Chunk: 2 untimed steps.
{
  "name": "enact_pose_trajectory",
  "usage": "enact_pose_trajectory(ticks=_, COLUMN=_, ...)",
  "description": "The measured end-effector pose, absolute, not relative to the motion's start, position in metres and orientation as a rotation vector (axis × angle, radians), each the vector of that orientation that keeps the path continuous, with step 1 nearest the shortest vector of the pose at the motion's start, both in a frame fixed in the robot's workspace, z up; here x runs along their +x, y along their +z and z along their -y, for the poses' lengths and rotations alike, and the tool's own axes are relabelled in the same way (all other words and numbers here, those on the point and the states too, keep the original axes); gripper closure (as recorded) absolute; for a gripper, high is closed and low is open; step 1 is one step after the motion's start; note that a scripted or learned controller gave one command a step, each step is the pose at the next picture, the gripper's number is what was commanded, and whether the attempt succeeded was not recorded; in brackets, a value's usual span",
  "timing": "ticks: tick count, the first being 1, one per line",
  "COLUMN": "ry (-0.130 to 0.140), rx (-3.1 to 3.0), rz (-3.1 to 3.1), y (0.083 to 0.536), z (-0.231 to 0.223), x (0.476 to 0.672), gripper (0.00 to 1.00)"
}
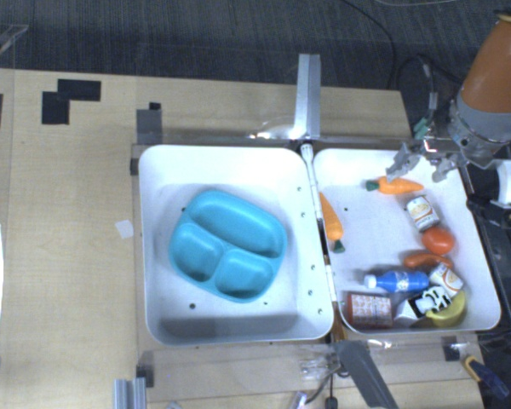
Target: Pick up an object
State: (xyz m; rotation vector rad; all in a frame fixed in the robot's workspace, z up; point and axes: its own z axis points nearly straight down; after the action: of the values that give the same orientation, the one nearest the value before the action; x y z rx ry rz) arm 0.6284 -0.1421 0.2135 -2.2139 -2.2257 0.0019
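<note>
The left bin [153, 228] holds a blue divided tray [228, 244] lying flat near its middle; it looks too broad to be a pick target. Along the divider of the right bin [485, 313] a carrot [330, 220] lies lengthwise against the wall, awkward for fingers to straddle. Toward the near edge a blue bottle [400, 281], a red-labelled box [370, 308] and a yellow-and-black item [439, 303] crowd together, with an orange-red fruit [439, 241] and a small can [421, 211] just behind them. At the far edge a second carrot [395, 187] lies crosswise, apart from the clutter — probably the likeliest thing to take. The gripper [422, 162] hovers just above it, fingers spread wide, empty; nothing sits between them — no grasp yet.
</note>
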Motion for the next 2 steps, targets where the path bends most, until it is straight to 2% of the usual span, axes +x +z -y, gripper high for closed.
enact_pose_trajectory(ticks=1, ry=0.003, rx=-2.334, rz=2.097, y=0.1757, z=0.1667, x=0.6108, gripper=0.0)
enact_pose_trajectory(ticks=2, ry=0.003, rx=-2.327, rz=2.102, y=0.1836, z=0.165, x=0.612, gripper=1.0)
